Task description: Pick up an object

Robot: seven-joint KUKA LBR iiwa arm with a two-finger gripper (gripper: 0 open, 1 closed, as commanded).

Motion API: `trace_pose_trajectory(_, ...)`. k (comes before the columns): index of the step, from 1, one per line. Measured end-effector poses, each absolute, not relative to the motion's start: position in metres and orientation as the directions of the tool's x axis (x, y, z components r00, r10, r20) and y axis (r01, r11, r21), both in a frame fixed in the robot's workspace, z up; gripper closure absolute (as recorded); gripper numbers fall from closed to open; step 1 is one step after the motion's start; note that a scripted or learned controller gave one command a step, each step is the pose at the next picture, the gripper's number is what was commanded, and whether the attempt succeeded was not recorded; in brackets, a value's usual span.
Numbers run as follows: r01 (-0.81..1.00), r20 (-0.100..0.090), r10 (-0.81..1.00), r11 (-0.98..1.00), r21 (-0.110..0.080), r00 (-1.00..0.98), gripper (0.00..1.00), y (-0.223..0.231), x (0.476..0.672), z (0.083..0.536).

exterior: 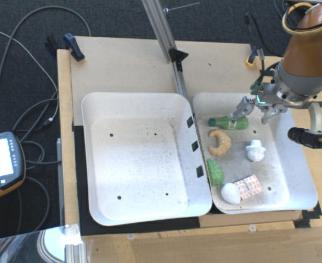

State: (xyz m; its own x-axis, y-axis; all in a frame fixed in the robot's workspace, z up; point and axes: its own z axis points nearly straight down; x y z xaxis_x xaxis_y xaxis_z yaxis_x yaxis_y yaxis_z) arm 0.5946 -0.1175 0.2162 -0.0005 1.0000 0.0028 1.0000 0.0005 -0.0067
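Five objects lie in the right bin (298,174): a green bottle (229,123), a curved tan croissant (220,142), a white figurine (255,150), a knobbly green piece (215,172) and a white egg (230,193). The hand (258,111) hangs over the bottle, fingers spread.

Both white bins (133,106) look like matt moulded plastic, speckled with dark grit (heaviest on the left floor). The desk (122,64) is pale, unvarnished wood. The croissant (221,142) looks like smooth tan plastic, the green bottle (228,123) slightly glossy, the egg (230,193) smooth white.
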Motion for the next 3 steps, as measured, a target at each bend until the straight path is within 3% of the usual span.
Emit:
trace_pose_trajectory(1,1.000,0.002,1.000,0.001,-0.002,-0.001,0.00,-0.118,0.596,0.218)
trace_pose_trajectory(3,1.000,0.003,1.000,0.000,-0.009,0.000,0.00,-0.106,0.582,0.099)
